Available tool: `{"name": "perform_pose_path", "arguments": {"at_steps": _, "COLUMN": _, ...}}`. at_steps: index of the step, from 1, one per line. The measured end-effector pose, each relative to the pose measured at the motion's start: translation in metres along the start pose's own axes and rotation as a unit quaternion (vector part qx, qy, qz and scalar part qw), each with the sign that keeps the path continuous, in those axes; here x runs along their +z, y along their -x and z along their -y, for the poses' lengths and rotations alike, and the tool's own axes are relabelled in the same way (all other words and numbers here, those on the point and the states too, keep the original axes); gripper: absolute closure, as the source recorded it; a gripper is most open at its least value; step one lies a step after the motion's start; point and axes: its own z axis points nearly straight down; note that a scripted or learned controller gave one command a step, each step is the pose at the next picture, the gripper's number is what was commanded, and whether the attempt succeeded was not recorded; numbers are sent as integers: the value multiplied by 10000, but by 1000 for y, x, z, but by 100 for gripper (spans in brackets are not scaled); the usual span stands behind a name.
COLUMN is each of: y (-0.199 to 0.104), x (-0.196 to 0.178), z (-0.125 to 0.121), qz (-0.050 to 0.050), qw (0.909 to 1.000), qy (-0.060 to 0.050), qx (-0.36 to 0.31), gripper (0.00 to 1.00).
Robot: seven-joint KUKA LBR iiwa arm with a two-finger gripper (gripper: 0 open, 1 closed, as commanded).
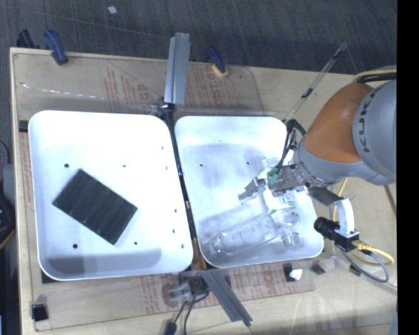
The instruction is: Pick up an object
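**Claw low in the right bin, over clear objects near its right wall**

Claw [265, 183]: metal, at the end of the grey arm [349, 142] with orange band, reaching into the right bin [216, 135] from its right side. Whether it is spread or pressed together cannot be told; the tip blends into glare and clear material beneath it. Nothing can be confirmed as pinched.

Task's thing, likely candidate: a clear plastic bottle [241, 239] lying on its side near the front edge of the right bin, towards the front right corner. More clear items [286, 218] sit just beside it, close to the right wall and directly under the wrist.

Other stock: a dark ribbed rectangular pad [95, 206] lying flat and askew in the left bin [91, 128], front left area, well apart from the claw.

Risks, as judged:
- Smooth, rounded bottle may roll or squirt out when squeezed.
- Crowded clear pieces may be nudged aside, or two caught at once.
- Proximity to the right wall may block a clean closing.
- A closing on air would be hard to spot.

Hard to make out: outlines and count of the clear items; where the claw touches them, if at all. The wrist covers part of the bin's right rim. The arm is cut off at the view's right.
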Motion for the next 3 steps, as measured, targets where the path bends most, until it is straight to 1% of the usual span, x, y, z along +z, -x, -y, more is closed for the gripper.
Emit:
{"name": "perform_pose_path", "arguments": {"at_steps": 1, "y": -2, "x": -13, "z": 12, "qz": -6, "qw": 9999, "qy": -4, "qx": -173, "gripper": 0}}
{"name": "perform_pose_path", "arguments": {"at_steps": 2, "y": 0, "x": -23, "z": 11, "qz": 15, "qw": 10000, "qy": 14, "qx": 70, "gripper": 0}}
{"name": "perform_pose_path", "arguments": {"at_steps": 3, "y": 0, "x": -23, "z": 11, "qz": 16, "qw": 10000, "qy": 14, "qx": 71, "gripper": 0}}
